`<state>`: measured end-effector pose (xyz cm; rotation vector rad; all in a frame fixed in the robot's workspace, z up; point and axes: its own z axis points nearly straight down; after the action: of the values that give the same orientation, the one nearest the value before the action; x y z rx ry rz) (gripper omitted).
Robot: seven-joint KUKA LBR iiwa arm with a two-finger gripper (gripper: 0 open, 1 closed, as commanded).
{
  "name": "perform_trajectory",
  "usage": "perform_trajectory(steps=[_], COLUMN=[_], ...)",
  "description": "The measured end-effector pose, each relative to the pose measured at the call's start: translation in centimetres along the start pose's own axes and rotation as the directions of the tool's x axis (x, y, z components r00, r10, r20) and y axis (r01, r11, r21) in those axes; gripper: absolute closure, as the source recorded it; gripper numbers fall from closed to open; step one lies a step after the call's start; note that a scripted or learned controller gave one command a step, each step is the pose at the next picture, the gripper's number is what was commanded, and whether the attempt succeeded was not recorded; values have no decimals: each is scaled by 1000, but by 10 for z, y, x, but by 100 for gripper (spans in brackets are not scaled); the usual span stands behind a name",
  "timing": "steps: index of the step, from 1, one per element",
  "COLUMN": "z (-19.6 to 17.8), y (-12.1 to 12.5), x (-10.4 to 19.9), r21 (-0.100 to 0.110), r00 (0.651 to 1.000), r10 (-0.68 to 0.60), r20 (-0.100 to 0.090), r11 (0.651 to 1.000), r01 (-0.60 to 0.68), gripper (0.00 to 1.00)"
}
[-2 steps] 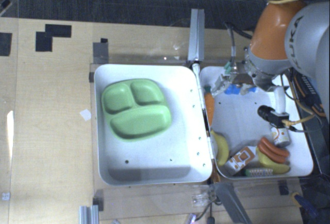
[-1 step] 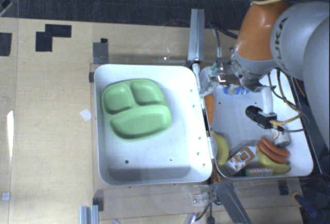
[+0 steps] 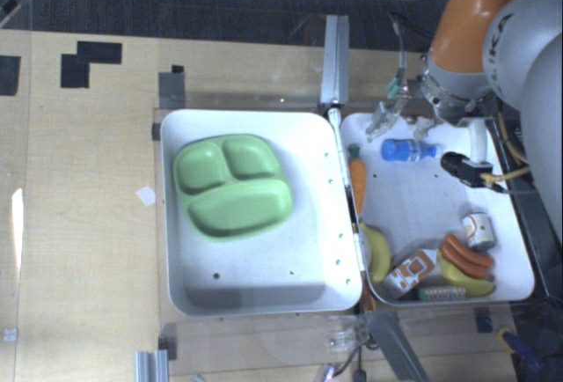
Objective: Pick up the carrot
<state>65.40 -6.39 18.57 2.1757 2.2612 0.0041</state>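
Left bin [image 3: 180, 275]: green divided plate [image 3: 232, 186]. Carrot [image 3: 357, 181] against right bin's [image 3: 519, 270] left wall, untouched. Gripper [image 3: 403, 118] hovering near the back wall, fingers apart, empty. Approach step; next, shifting left, then descending over the carrot.

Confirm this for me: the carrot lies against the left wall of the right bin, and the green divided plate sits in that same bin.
Not quite. The carrot does lie against the left wall of the right bin, but the green divided plate sits in the left bin, not the right one. The camera view shows it.
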Motion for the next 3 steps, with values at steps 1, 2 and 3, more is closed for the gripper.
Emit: perform_trajectory(steps=[1, 2, 3], z=[0, 40, 90], y=[-22, -35, -61], x=[61, -30, -22], r21=[-1, 1, -2], r00=[996, 987, 981], r10=[-87, -161, -192], r20=[-1, 0, 0], r11=[996, 987, 981], r01=[87, 161, 192], gripper=[0, 0, 0])
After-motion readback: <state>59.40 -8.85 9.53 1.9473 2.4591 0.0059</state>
